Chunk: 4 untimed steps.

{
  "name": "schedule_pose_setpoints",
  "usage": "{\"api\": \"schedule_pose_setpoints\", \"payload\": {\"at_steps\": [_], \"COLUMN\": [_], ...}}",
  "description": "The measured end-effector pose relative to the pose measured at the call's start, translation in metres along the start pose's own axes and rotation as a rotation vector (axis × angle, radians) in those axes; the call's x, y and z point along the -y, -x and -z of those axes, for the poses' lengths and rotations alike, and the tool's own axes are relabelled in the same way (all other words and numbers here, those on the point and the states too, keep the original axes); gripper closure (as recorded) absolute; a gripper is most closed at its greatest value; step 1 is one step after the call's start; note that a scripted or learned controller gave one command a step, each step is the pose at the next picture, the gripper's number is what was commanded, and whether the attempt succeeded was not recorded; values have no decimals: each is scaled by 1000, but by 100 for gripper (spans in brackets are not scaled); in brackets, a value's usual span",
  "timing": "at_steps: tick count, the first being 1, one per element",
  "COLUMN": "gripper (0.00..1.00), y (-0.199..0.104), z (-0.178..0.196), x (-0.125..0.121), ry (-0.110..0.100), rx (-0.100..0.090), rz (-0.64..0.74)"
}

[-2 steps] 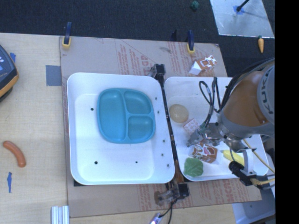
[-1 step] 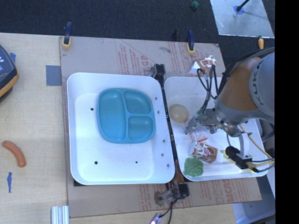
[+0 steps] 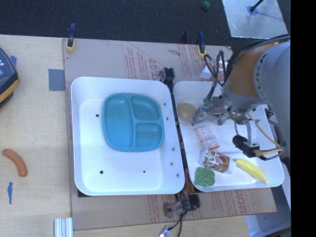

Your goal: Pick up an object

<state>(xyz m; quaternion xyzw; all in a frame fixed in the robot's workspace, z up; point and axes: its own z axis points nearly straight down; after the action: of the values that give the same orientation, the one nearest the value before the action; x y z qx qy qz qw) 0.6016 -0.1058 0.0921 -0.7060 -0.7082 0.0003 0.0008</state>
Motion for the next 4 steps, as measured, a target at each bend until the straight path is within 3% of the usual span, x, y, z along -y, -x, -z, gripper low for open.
{"api": "schedule_pose_setpoints", "payload": {"at_steps": [1, 2, 3, 4], "gripper": [0, 0, 0, 100], "y": [-2, 19, -9, -7], "z": [-1, -1, 0, 9], "x": [53, 103, 59, 59], "ry": [-3, -2, -1, -4], "rx": [1, 1, 1, 1], "rz": [2, 1, 3, 4]}}
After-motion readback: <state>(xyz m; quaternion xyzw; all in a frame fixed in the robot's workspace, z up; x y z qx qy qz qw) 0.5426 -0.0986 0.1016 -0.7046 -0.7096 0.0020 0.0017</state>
